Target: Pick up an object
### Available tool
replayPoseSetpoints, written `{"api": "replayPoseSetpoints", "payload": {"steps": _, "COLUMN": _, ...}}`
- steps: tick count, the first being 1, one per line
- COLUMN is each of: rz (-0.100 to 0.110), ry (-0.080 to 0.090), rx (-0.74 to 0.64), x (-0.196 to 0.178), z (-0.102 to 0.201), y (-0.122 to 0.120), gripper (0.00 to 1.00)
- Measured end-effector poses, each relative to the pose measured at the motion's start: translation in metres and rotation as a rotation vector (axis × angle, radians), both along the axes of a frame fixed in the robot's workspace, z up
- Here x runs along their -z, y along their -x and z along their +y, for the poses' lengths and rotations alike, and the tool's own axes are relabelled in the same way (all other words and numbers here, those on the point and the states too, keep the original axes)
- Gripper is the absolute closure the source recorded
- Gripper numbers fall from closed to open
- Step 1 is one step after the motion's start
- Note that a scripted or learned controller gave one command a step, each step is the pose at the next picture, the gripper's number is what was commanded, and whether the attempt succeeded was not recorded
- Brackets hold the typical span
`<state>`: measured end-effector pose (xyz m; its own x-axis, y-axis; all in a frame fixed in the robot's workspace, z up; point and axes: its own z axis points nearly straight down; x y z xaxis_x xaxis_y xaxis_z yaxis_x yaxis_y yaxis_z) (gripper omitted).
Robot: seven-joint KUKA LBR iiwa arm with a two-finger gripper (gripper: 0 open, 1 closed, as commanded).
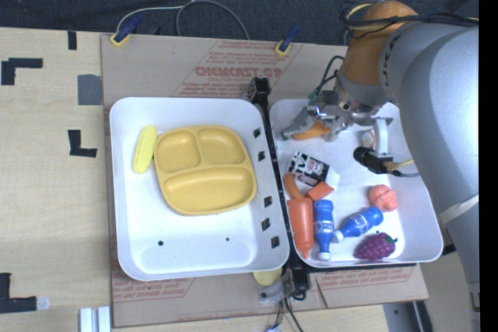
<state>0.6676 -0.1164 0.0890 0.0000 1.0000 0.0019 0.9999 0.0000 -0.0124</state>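
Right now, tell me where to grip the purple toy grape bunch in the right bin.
Grip the purple toy grape bunch across its narrower middle, descending from above. It lies flat near the right white bin wall, with the blue bottle close alongside.

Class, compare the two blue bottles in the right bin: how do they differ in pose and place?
The left blue bottle lies nearly straight along the carrot, cap toward the bin's near edge. The right blue bottle lies slanted, next to the purple grapes. Both are blue with white labels, lying flat.
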Motion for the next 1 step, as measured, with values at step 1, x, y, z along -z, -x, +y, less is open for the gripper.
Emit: {"api": "replayPoseSetpoints", "payload": {"steps": 1, "rz": -0.002, "ry": 0.007, "rx": 0.003, "x": -0.0003, "z": 0.0052, "y": 0.0003, "gripper": 0.00}}
